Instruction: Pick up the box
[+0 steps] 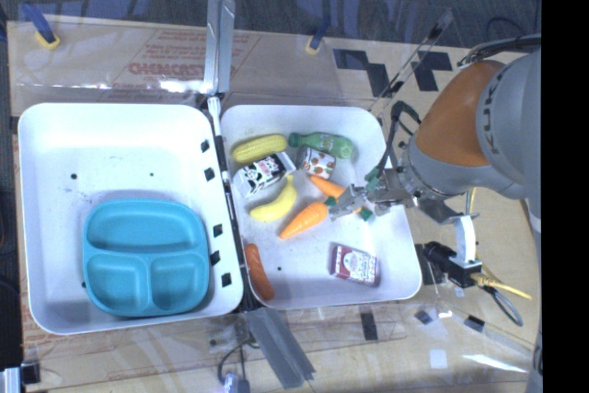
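A flat maroon box [354, 264] lies in the right bin [396, 281] near its front right corner. My gripper [354, 202] hangs low over the bin's right side, just behind the box and apart from it. It sits next to the tips of two orange carrots [305, 218]. Nothing shows held in it.
The right bin also holds a corn cob [259, 145], a green bottle [324, 143], a cow-patterned carton [264, 172], a small printed carton [317, 164], a banana [275, 202] and a sausage [257, 271]. A blue divided tray [144, 255] lies in the left bin [55, 152].
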Motion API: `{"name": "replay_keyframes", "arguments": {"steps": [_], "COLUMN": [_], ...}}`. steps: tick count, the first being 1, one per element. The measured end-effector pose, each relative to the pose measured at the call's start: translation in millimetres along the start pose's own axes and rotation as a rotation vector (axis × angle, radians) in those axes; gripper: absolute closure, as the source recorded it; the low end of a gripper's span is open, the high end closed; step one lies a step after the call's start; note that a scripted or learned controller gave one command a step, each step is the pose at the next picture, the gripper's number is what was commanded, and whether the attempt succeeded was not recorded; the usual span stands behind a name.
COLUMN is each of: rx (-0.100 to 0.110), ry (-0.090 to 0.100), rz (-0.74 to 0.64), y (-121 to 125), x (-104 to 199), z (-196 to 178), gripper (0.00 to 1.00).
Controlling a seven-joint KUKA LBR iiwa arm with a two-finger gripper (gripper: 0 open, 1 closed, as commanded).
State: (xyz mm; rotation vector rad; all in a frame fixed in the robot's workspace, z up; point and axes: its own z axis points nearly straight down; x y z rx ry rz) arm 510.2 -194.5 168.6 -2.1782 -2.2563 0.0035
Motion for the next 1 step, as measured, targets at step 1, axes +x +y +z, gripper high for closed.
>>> {"name": "replay_keyframes", "arguments": {"steps": [1], "rx": [-0.002], "ry": [-0.001], "rz": [-0.049], "y": [-30.1], "x": [38.1], "z": [76.7], "gripper": [0.0]}}
